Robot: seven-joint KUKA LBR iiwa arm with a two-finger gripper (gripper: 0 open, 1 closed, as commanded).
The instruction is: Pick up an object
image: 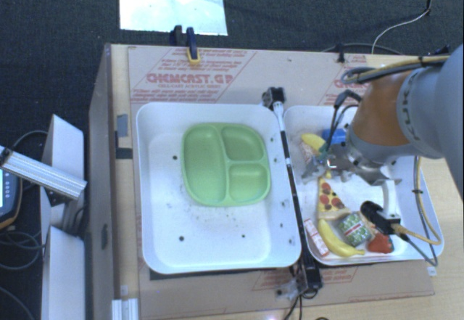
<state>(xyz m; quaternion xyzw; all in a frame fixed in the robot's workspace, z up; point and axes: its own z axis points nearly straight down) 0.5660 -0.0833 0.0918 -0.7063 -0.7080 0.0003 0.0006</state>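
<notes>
Reaching in from the right of the frame, the grey arm with its orange band (380,112) hangs over the upper part of the right white bin (428,228). You see the gripper (324,166) low over the bin floor; whether it is apart or together cannot be told from here.

Candidate objects lie just below it, centre-right: a toy pizza slice (330,199), a yellow plastic banana (330,237), a green patterned block (353,227), a red piece (380,243). A small yellow object (312,141) sits at the bin's upper left.

Left white bin (156,239) holds a green divided plate (225,165), centre frame.
</notes>
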